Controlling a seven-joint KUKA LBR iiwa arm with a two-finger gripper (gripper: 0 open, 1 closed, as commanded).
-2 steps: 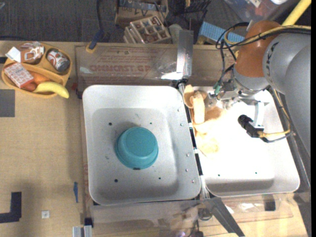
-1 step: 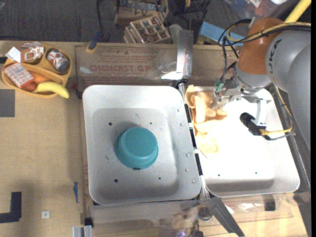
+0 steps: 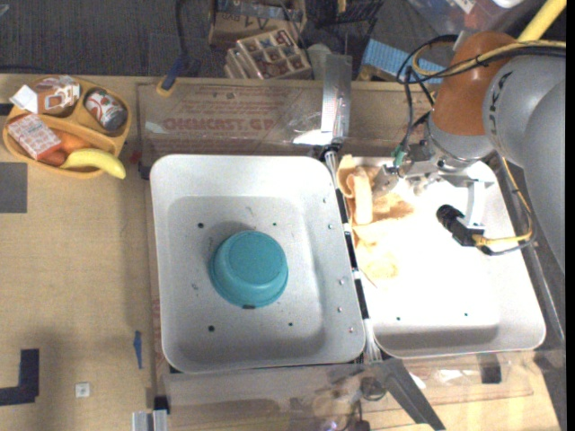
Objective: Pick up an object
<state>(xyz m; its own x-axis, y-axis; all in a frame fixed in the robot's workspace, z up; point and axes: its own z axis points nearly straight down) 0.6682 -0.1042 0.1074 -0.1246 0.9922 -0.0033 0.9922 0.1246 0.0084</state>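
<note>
Camera view is showing a round teal plastic bowl [image 3: 250, 268] sitting upside down in the left shallow white bin [image 3: 180, 187] on the wooden bench [image 3: 72, 277], while the gripper [image 3: 395, 171] is hovering over the right white bin [image 3: 467, 321]; its fingers' state cannot be told.

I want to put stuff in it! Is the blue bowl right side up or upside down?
Upside down. The teal bowl in the left bin shows a flat round base on top, with no hollow inside visible.

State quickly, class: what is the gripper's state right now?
Gripper: low over the right bin's back left corner, by the pale orange objects; open or closed cannot be told.
</note>
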